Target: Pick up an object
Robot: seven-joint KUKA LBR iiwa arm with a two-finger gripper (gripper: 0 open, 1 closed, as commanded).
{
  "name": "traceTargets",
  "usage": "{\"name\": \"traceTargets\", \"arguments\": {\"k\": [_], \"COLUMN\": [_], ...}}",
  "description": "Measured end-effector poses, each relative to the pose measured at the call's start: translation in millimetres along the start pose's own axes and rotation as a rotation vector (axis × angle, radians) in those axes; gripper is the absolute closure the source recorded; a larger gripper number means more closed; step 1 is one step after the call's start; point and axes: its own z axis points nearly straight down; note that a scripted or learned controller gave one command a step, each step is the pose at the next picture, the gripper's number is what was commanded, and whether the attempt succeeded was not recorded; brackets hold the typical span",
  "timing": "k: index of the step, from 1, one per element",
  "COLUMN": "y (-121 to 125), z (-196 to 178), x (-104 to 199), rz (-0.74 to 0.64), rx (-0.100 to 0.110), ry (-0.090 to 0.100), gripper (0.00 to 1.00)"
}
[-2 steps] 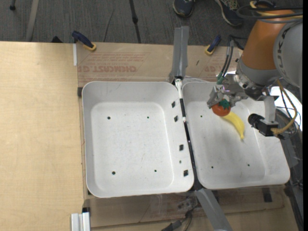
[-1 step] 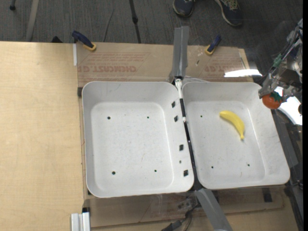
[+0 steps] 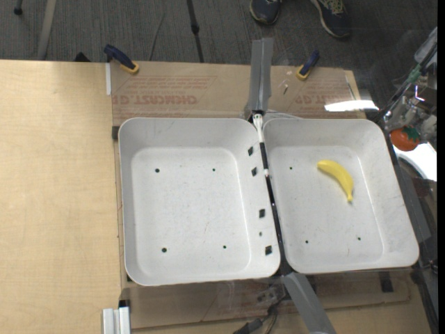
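The cardboard sheet (image 3: 229, 89) lying on the desk (image 3: 55, 186) behind the two bins carries red printed lettering, seen upside down and mirrored from this angle; it appears to read "CHEMCEST", though the print is too faint to confirm. No other writing is legible.

The banana (image 3: 337, 177) lies flat on the floor of the right bin (image 3: 389, 207), in the half of that bin farther from the camera and slightly right of the bin's centre. Its long axis runs diagonally: one end points toward the cardboard sheet and the left bin (image 3: 128, 207), the other toward the right bin's near right corner. The curve bows toward the far right corner.

The gripper (image 3: 410, 120) sits just outside the right bin's far right corner, well apart from the banana. The state of the jaws cannot be determined; the mechanism is blurred there.
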Motion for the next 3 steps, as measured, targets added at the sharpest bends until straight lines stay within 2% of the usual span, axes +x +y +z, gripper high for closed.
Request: {"name": "traceTargets", "arguments": {"k": [1,2,3], "y": [19.3,20.1,-16.2], "z": [163.6,162.1,212.9], "x": [64.1,64.0,-1.5], "rz": [0.108,0.108,0.29], "rx": [0.005,0.002,0.008], "ry": [0.0,0.0,0.007], "gripper": [1.0,0.0,0.0]}}
